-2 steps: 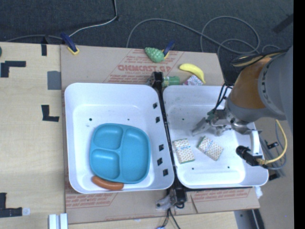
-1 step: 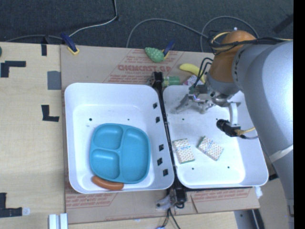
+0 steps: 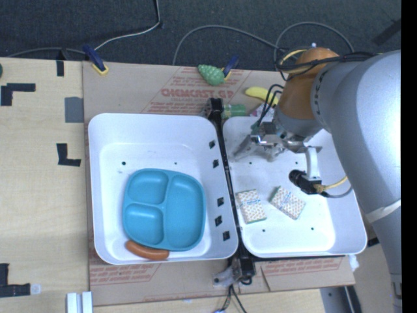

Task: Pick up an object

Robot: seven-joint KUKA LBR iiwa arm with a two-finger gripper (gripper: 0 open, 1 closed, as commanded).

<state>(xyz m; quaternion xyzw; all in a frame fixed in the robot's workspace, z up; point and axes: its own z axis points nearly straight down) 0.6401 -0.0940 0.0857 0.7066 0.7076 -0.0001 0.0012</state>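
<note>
- You are looking down at the left bin [image 3: 104,175], which is holding a stiff blue divided plate [image 3: 163,208] and a smooth, roll-prone sausage [image 3: 147,251].
- In the right bin [image 3: 339,233], two light, flat patterned packets [image 3: 251,205] [image 3: 288,202] are lying near the middle; pinch an edge.
- The gripper [image 3: 251,145] is hovering near the bin's back-left corner; I cannot tell its jaw state.

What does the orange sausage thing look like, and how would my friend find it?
Start at the left white bin, which holds a big blue divided plate. Look at the plate's near edge, by the bin's front wall: a small orange-brown sausage lies there, lengthwise along the rim. It is the only long, rounded orange thing in that bin.
</note>
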